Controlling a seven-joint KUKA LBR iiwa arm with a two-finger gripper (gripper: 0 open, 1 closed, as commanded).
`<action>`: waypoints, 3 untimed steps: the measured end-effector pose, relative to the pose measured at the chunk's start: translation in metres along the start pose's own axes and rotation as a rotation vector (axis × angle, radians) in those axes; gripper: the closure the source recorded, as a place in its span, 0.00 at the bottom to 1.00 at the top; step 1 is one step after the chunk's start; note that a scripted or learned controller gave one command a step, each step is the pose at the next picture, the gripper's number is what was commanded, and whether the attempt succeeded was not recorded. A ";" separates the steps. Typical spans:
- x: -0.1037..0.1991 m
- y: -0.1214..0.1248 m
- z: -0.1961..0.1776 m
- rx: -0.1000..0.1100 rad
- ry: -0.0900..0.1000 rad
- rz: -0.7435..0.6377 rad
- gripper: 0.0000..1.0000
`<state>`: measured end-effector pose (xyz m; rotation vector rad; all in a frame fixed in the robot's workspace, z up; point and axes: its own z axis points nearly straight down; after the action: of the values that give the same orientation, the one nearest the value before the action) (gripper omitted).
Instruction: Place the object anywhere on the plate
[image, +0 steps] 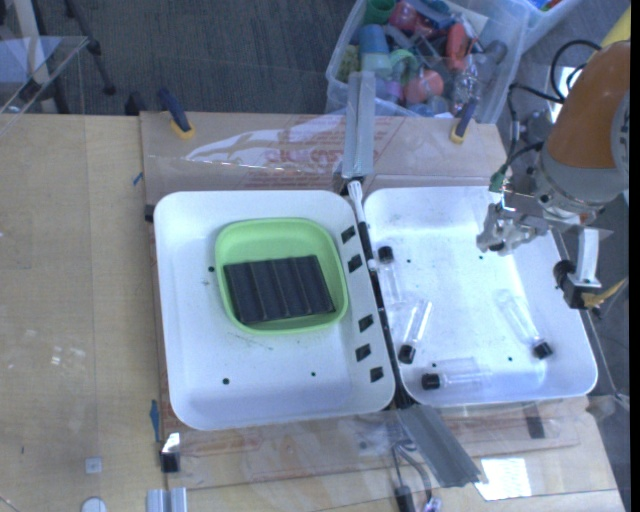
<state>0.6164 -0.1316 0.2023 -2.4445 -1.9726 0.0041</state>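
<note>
– Two white bins are sitting side by side on the surface, the left bin and the right bin. Which step is running?

– Judging by the layout, the closing one. A dark ribbed slab is already lying flat inside the green plate in the left bin. The claw is hanging over the far corner of the right bin, well apart from the plate, with nothing visibly in it. Whether it is wide or narrow cannot be told from this angle.

– What is the next move calling for?

– If the slab is the object, probably just a clean lift away. If a clear tube is meant, a descent and a grasp are coming first.

– Room to move?

– Plenty around the claw. The tubes are lying near the front wall and the divider, which any carry must be crossing.
</note>
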 end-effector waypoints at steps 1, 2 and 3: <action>0.000 0.000 0.000 0.000 0.000 0.000 0.00; -0.049 0.051 -0.072 -0.004 0.000 -0.043 0.00; -0.068 0.067 -0.116 -0.005 0.000 0.008 0.00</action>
<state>0.6676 -0.2122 0.3183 -2.4551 -1.9660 -0.0013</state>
